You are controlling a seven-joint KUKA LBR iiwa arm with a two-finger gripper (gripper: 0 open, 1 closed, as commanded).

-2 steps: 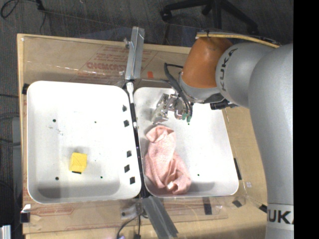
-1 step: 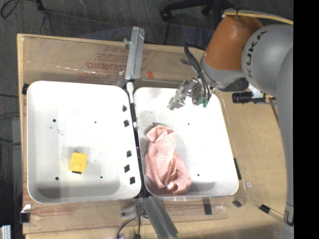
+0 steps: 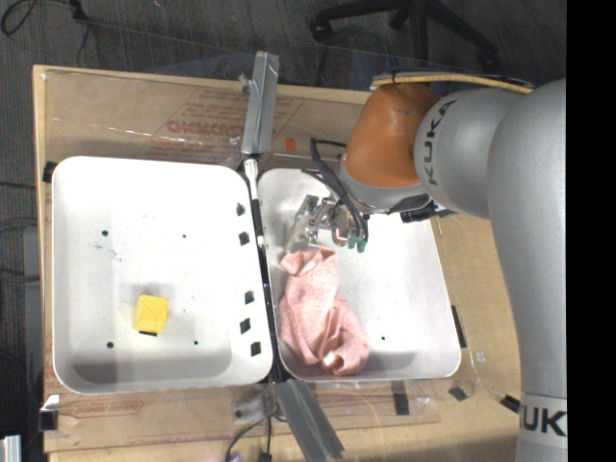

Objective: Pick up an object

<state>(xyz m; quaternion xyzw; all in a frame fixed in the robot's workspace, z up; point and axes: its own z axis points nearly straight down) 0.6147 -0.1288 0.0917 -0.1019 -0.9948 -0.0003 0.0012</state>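
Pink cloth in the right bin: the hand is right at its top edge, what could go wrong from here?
The pink cloth lies bunched along the right bin wall by the divider, so the hand may scrape that wall. It sits over the cloth's upper edge only, so a pinch could catch a thin fold that slips free.

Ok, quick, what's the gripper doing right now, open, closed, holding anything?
Gripper: over the pink cloth's upper end in the right bin; open or closed cannot be told.

Gripper [image 3: 325, 231] above pink cloth [image 3: 320, 311]; yellow block [image 3: 151, 314] apart.
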